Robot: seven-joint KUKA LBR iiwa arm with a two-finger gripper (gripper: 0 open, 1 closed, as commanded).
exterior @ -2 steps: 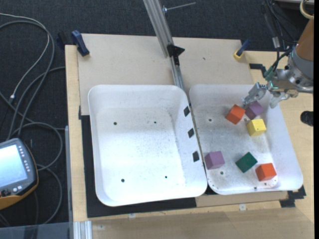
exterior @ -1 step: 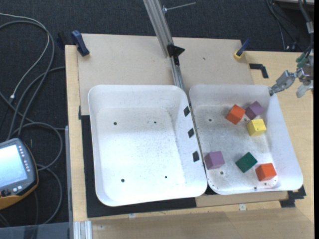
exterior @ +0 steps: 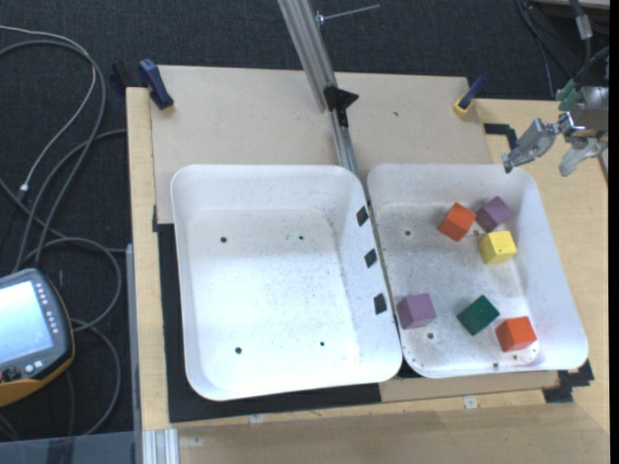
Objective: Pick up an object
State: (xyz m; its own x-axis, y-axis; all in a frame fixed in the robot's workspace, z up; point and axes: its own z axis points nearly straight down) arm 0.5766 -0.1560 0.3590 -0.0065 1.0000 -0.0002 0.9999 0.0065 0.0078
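gripper (exterior: 547,154) spread wide, empty | above right bin's (exterior: 542,220) far right corner | nearest purple block (exterior: 494,212) lies down-left of it

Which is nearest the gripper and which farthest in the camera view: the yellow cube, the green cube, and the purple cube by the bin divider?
1. Yellow cube, upper right bin, nearest the gripper.
2. Green cube, lower in that bin.
3. Purple cube, beside the divider, farthest.
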